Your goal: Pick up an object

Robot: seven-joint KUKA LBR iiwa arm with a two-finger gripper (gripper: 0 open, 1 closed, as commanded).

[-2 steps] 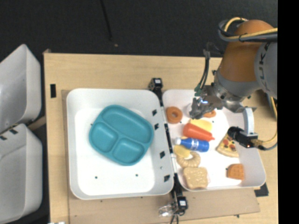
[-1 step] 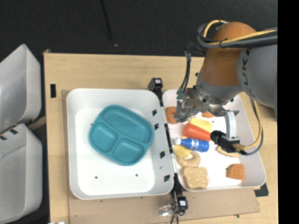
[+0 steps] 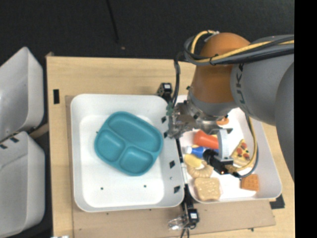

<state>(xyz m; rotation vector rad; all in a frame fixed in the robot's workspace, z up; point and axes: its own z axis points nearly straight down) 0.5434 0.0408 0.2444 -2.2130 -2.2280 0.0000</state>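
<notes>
My gripper hangs low over the left part of the right bin, under the orange wrist band. Just below it lies an orange-red toy cylinder, very close to the gripper or touching it; I cannot tell which. Beside that are a small blue piece and a yellow piece. Nearer the front lie a tan biscuit shape and a toast slice. A pizza slice and an orange waffle piece lie to the right. The arm hides the bin's far part.
The left bin holds a teal divided plate near its middle. The two bins meet at a narrow divide. The wooden bench borders them, and white boxes stand at the far left.
</notes>
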